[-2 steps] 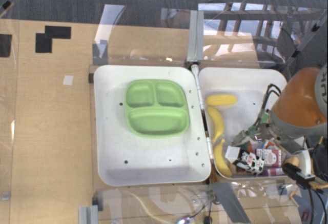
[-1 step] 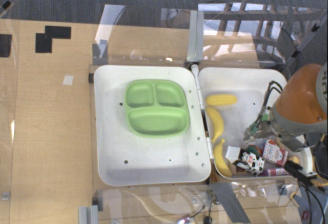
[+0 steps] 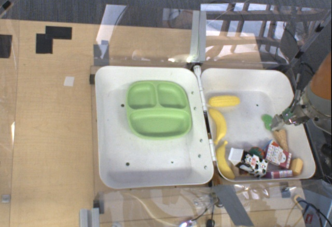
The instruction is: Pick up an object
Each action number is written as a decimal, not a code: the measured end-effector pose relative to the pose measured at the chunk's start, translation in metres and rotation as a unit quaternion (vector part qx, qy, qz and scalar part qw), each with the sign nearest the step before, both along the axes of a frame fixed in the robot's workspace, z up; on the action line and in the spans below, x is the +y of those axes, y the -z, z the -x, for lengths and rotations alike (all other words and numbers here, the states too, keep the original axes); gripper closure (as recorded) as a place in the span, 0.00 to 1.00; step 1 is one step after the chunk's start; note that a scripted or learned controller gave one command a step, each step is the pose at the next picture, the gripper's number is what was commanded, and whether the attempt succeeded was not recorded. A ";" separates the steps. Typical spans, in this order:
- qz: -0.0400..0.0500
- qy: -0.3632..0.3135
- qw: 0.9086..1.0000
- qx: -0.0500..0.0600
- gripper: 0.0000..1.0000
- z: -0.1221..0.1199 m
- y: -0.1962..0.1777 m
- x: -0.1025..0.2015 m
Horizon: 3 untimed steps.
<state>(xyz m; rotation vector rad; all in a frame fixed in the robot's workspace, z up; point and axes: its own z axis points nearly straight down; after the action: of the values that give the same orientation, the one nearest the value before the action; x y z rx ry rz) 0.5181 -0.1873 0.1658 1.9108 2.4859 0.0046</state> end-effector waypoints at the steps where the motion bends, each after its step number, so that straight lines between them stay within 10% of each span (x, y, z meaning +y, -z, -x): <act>1: -0.001 0.056 0.998 0.001 1.00 -0.074 0.065 0.030; 2: -0.001 0.056 0.998 0.000 0.00 -0.074 0.064 0.029; 3: -0.001 0.058 0.998 -0.001 0.00 -0.154 0.075 -0.005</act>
<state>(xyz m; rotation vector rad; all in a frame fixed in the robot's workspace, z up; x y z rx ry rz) 0.6726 -0.1919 0.0909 2.0523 2.3708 0.0091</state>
